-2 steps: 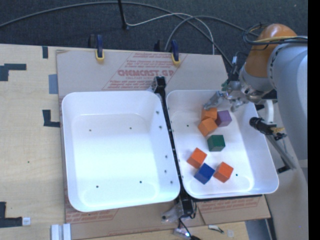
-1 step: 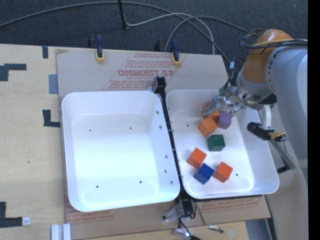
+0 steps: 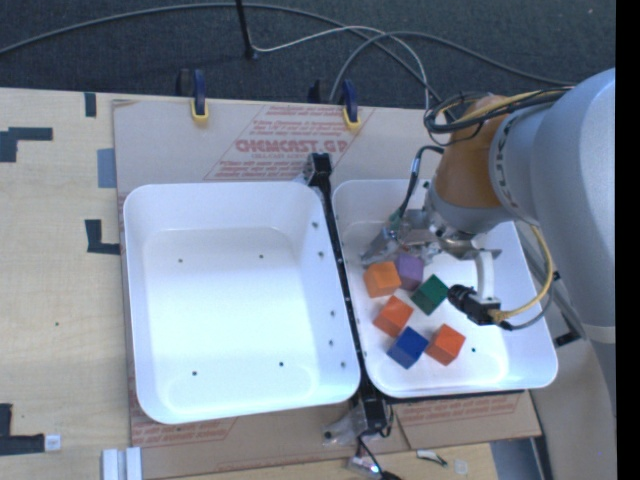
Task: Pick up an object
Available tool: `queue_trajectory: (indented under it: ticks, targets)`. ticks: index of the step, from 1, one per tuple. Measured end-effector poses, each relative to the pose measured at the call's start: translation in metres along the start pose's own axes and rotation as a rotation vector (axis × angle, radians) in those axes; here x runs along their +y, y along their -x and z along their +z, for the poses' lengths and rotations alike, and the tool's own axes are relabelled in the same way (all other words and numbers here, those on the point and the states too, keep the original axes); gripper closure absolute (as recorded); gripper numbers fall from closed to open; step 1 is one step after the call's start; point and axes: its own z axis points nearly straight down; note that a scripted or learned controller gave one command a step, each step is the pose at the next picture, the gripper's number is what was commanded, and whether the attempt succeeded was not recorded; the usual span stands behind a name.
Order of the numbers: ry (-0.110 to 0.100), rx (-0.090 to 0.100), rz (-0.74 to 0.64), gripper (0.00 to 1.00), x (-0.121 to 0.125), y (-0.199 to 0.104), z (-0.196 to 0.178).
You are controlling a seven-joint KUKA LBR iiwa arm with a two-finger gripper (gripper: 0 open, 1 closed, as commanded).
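Note:
Several small blocks lie in the right bin (image 3: 520,363): an orange block (image 3: 381,278), a purple block (image 3: 410,268), a green block (image 3: 431,294), a second orange block (image 3: 393,315), a blue block (image 3: 408,347) and a third orange block (image 3: 446,344). My gripper (image 3: 400,243) hangs low over the bin's upper middle, just above the purple block and the first orange block. Its grey fingers (image 3: 385,243) reach down and left toward those two blocks. Nothing is seen held between them.
The left bin (image 3: 160,223) sits beside the right one, with a black clamp strip (image 3: 335,268) along their shared edge. The grey arm with its orange band (image 3: 470,173) covers the right bin's upper right. Cables (image 3: 500,313) trail near the green block.

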Motion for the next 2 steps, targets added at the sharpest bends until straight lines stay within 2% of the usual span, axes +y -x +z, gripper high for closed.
queue_trajectory:
  ticks: [2]
  targets:
    - [-0.002,-0.001,0.004,0.00,-0.044,0.002,0.001]
